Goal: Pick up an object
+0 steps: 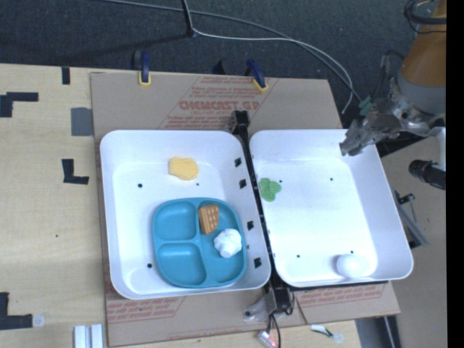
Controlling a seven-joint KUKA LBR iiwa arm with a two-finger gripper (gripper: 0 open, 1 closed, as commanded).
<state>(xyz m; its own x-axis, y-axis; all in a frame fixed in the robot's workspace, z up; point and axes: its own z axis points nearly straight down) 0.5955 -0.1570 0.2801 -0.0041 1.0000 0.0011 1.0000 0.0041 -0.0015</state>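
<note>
My gripper [353, 145] hangs over the far right corner of the right bin [377, 187], with nothing visible between its fingers. A green leafy piece [270, 189] lies at the left side of the right bin. A white ball [353, 264] rests near that bin's front right corner. In the left bin [119, 194] a yellow piece [183, 168] lies toward the back. A blue divided plate [174, 256] at the front holds a brown waffle-like piece [209, 218] and a white lump [228, 243].
The bins sit on a cardboard sheet [210, 100] held by two clamps at the back. A cable [275, 38] runs across the dark floor behind. The bins' shared rim [252, 194] separates the two sides.
</note>
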